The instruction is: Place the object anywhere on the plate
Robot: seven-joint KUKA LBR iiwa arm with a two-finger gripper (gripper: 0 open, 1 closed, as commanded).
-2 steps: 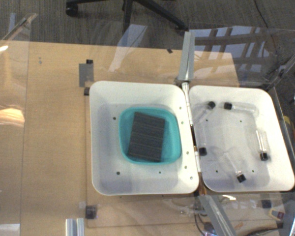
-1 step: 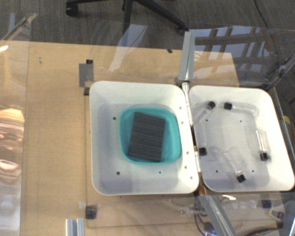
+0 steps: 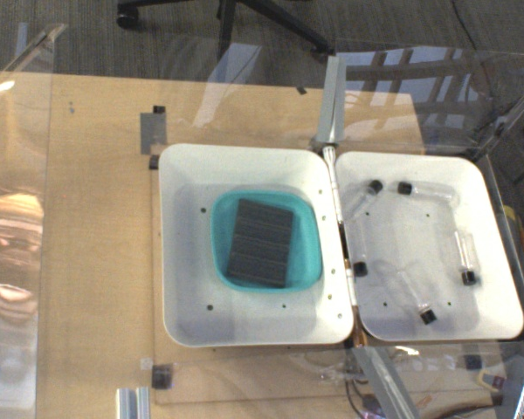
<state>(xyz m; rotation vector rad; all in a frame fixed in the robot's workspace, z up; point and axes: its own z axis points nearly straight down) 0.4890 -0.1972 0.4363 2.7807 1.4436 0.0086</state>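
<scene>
A dark grey ribbed rectangular block lies flat on a teal plate in the middle of the left white bin. The block sits a little tilted and lies wholly inside the plate's rim.
The right white bin holds several clear tubes with black caps, such as one by its right wall and one near its front. A clear shield frames the wooden bench. An office chair base stands on the carpet behind.
</scene>
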